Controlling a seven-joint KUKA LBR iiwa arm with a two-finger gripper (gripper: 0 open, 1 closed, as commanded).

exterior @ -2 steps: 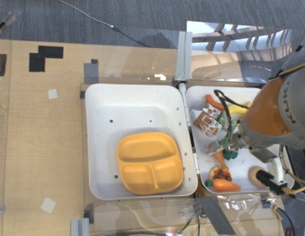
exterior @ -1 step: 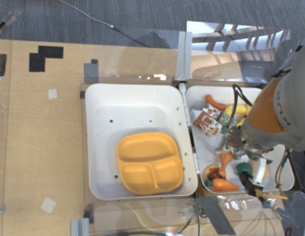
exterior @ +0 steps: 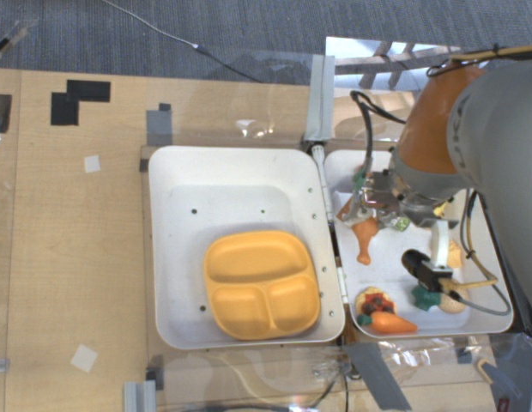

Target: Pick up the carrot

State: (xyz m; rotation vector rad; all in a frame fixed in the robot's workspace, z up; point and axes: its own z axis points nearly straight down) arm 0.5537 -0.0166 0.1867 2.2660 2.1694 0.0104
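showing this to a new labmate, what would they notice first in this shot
The big yellow divided plate in the left bin stands out most. Next is the grey arm with its orange band reaching in from the right over the right bin, its end effector just above an orange drumstick-shaped toy. The carrot lies apart from it at that bin's near edge, beside a small patterned piece.

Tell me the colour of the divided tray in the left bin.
Yellow-orange divided tray, plain, seen in the camera view.

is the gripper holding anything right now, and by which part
Cannot be told. The gripper sits just above an orange drumstick-shaped toy; the carrot lies untouched.
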